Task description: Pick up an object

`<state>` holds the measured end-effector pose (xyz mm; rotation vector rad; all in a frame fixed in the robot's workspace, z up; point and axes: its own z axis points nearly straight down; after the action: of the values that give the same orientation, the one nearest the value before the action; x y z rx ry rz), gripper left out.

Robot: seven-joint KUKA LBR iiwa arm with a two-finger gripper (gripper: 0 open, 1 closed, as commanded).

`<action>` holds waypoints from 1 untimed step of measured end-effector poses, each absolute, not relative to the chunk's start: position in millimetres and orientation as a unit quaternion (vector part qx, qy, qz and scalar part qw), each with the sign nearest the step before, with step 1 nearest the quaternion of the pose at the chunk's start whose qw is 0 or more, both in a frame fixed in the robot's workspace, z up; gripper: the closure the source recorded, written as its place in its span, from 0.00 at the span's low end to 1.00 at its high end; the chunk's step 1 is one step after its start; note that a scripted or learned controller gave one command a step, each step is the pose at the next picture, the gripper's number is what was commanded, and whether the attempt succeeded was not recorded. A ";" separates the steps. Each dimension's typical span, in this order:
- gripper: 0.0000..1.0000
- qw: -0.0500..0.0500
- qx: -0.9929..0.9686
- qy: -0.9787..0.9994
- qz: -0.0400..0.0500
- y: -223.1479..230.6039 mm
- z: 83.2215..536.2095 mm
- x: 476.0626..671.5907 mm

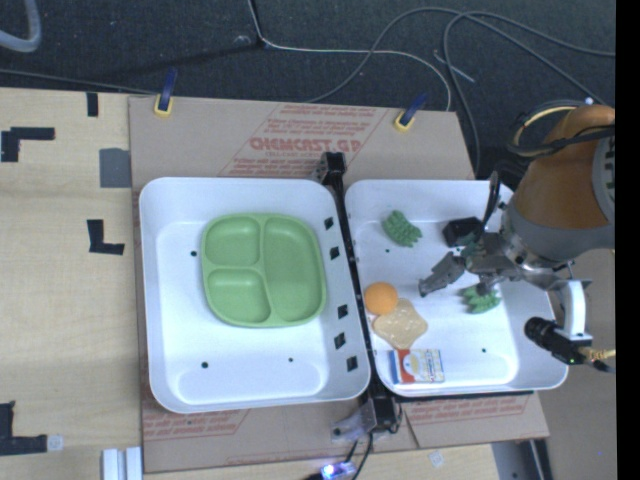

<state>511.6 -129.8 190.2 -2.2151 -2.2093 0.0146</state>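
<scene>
Tool low over right bin, fingers splayed open, nothing between them. Small green piece just beside tool, on arm side. Second green piece near bin's back edge. Orange ball touching pale lump; flat packet at front edge. Left bin holds green divided plate.

A: What sort of place is it?
B: A robotics lab; two white bins clamped onto a cardboard sheet on the counter; loose cables trailing over dark carpet; black tape marks; a grey and orange robot arm.
</scene>
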 end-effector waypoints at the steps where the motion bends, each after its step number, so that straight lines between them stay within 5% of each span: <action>1: 0.00 0.001 -0.707 -0.708 0.001 -129.4 197.1 514.8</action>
<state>514.8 -129.4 197.1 -2.2186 -2.2213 0.0017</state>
